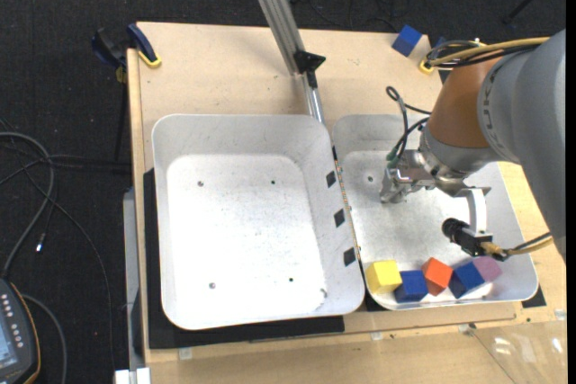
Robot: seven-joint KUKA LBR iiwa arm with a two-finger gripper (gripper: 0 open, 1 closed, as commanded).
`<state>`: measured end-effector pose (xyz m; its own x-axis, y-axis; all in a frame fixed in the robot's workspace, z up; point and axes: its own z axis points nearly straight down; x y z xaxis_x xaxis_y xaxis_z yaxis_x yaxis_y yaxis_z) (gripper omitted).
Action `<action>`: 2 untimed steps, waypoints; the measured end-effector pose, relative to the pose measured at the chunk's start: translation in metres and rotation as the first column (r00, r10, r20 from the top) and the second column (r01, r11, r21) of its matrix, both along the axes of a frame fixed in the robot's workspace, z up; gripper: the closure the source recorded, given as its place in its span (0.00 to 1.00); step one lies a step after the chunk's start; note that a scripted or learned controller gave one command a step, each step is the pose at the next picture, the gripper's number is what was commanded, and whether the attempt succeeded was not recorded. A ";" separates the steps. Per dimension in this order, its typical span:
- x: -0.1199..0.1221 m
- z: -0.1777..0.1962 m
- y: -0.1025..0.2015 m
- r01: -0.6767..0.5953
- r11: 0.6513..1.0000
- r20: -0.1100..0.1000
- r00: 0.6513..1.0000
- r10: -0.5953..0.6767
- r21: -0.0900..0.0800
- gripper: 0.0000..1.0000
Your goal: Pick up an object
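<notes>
Several small blocks lie in a row along the front edge of the right bin [378, 148]: a yellow block [384, 274], a blue block [412, 285], an orange block [438, 273], a second blue block [467, 280] and a pale purple block [489, 269]. My gripper [394, 190] hangs low over the bin's middle left, well behind the blocks and apart from them. I see no block at its tip. The wrist and grey arm cover the bin's right part.
The left bin [180, 139] sits beside the right one, with black clips on the shared rim. A lone blue block [408, 40] rests on the wooden bench at the back right. A metal pole [274, 0] slants in from the top.
</notes>
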<state>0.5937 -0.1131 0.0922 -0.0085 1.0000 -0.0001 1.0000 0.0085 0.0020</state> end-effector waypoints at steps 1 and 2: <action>-0.007 0.108 0.034 0.003 1.000 0.006 1.000 -0.003 0.000 1.00; 0.012 0.009 -0.036 0.014 1.000 -0.009 1.000 -0.014 -0.001 1.00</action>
<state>0.6061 -0.1493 0.1017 0.0056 1.0000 -0.0014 1.0000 -0.0056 -0.0066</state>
